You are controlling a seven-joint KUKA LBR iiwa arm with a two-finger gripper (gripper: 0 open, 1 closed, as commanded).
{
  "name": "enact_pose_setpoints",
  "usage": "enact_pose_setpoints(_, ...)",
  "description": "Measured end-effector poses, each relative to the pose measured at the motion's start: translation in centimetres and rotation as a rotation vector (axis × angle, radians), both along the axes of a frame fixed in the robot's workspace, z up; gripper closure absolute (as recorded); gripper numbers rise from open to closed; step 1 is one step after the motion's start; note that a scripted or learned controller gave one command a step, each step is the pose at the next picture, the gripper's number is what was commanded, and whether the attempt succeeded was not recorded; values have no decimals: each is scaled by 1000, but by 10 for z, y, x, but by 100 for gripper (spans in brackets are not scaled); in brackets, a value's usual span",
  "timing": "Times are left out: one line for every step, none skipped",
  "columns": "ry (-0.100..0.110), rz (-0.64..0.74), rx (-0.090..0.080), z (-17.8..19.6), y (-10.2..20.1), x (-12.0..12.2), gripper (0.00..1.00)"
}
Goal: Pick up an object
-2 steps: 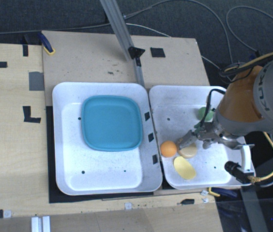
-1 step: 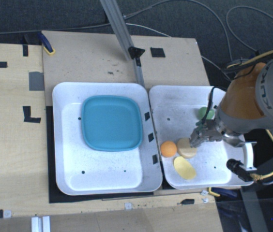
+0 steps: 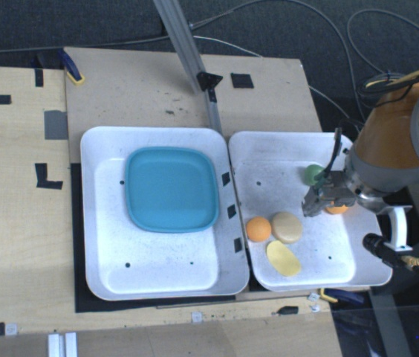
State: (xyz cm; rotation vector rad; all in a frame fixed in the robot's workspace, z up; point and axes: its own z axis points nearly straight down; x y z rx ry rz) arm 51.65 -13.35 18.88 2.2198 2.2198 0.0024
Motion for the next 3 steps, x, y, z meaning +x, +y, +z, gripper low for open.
enact_pose_setpoints(0,0,0,45,-8,3,100)
enact_pose_setpoints(1,0,0,69,-8,3,100)
enact_pose_setpoints(3,5,2,74,46,15,100)
